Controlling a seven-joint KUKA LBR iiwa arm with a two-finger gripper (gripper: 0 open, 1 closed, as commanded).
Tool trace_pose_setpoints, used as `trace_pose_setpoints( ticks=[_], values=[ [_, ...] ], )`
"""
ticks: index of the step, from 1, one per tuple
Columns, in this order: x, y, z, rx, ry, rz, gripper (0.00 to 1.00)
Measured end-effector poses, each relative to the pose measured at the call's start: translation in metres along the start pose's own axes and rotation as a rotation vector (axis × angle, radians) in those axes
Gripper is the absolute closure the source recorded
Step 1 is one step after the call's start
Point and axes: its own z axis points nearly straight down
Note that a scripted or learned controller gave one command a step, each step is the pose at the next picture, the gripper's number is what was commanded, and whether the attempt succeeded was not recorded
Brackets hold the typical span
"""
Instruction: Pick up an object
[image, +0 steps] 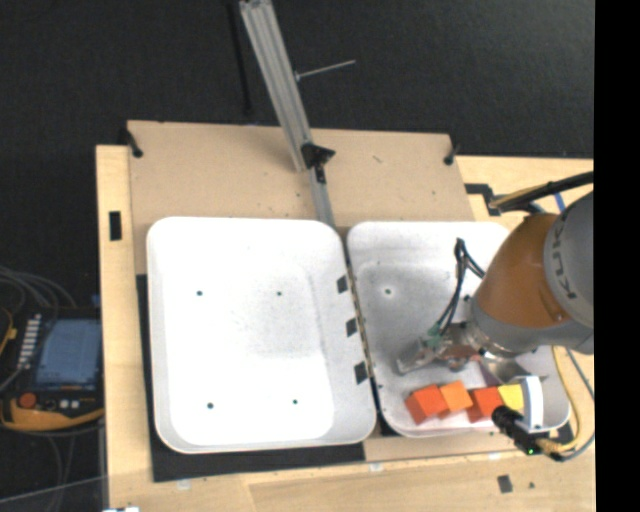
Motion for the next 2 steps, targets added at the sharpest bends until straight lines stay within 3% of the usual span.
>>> trace_pose_setpoints(
  ticks=[1,2],
  values=[
    [-0.001,0.001,-0.011,-0.005,0.001,0.008,1.0],
    [-0.003,0.002,-0.054,-0.004,0.001,-0.001,1.0]
  ],
)
